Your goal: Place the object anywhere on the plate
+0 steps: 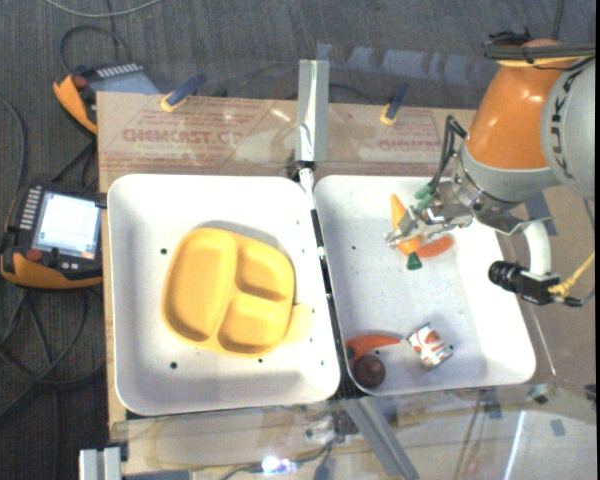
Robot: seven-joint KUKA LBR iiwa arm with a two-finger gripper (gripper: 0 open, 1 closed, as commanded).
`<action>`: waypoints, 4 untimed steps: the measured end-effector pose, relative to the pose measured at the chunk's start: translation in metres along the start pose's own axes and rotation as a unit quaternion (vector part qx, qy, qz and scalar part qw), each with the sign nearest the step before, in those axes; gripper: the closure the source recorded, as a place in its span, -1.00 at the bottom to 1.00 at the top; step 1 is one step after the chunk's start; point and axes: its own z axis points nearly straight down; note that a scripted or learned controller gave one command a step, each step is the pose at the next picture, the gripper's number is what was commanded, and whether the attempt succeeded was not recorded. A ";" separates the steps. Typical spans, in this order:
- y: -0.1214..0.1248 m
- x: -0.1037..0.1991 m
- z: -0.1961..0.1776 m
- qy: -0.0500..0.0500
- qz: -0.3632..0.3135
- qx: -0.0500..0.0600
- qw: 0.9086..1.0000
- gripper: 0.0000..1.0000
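- Far across from the gripper (420, 223), in the other bin: left bin (130, 268) carries the yellow plate (232, 290), three compartments, lying flat; nothing on it.
- Under the gripper: right bin (480, 338). The arm (525, 118) enters from the right, its orange band sitting above the wrist.
- At the fingertips: the carrot (430, 249), orange with a green tip, lies right under or against the gripper. Can't tell whether the fingers are apart or clamped on it; metal and toy overlap from this angle.
- An orange wedge (399, 208) sits just beside the gripper, on its plate-ward side; could be a separate toy or part of the same clutter, unclear.
- Toward the near edge from the gripper, well apart: small can (430, 346), red pepper-like piece (372, 343), dark round item (369, 370) touching it.
- Step in hand, my read: securing the carrot. Do it well: grip across the narrow body, not the tip; confirm it lifts with the fingers before traversing; clear the wall between the bins; release low over any plate compartment so it doesn't bounce out.
- Writing: "KUKA" partly visible on the arm; red print on the cardboard (180, 133) behind the bins looks like "CHEMCAST", not fully legible. Can label unreadable.
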 end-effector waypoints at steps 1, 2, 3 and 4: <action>0.056 0.054 0.010 0.001 -0.103 0.000 0.995 1.00; 0.040 0.111 0.045 0.002 -0.146 0.000 0.989 1.00; 0.038 0.167 0.045 0.001 -0.193 -0.001 0.981 1.00; 0.038 0.167 0.045 0.002 -0.192 -0.001 0.981 -1.00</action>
